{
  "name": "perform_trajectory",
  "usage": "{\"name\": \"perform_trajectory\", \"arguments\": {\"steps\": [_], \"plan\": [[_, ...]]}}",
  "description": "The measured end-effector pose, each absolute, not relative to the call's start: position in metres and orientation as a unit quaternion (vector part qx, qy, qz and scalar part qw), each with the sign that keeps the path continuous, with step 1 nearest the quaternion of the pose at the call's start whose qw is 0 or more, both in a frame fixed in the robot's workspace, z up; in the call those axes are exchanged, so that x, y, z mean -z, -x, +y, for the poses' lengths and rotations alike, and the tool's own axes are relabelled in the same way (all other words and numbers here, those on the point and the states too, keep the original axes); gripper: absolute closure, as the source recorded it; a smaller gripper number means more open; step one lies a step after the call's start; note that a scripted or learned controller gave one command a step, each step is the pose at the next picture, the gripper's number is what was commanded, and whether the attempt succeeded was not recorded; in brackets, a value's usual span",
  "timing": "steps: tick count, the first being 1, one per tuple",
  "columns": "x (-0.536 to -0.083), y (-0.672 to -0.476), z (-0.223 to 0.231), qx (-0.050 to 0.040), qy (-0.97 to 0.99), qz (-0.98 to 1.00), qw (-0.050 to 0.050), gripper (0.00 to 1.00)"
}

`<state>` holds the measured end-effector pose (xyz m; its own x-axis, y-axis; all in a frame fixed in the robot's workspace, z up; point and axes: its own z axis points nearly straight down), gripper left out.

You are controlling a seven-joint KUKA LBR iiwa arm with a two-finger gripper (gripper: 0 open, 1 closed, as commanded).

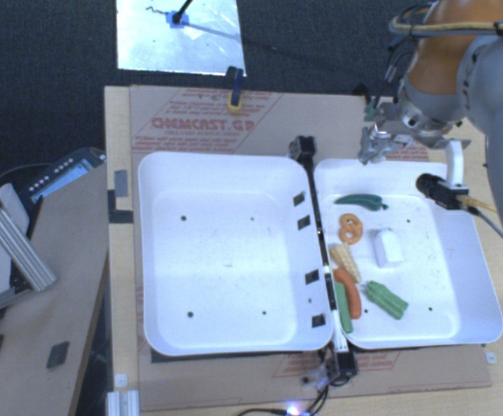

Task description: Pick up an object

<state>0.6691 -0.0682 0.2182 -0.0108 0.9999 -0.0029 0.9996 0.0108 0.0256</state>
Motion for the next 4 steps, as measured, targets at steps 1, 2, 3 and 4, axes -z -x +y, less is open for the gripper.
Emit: {"name": "perform_trajectory", "arguments": {"steps": [1, 2, 3, 4], "plan": [[-0.184, -0.661, -0.038, -0.0006, -0.705, 0.71, 0.0, 1.0], [-0.184, -0.574, -0.043, 0.0017, -0.707, 0.707, -0.003, 1.0], [-0.184, -0.578, -0.043, -0.0005, -0.707, 0.708, 0.001, 0.0], [-0.079, -0.581, -0.094, 0.0019, -0.708, 0.706, -0.001, 0.0]]}}
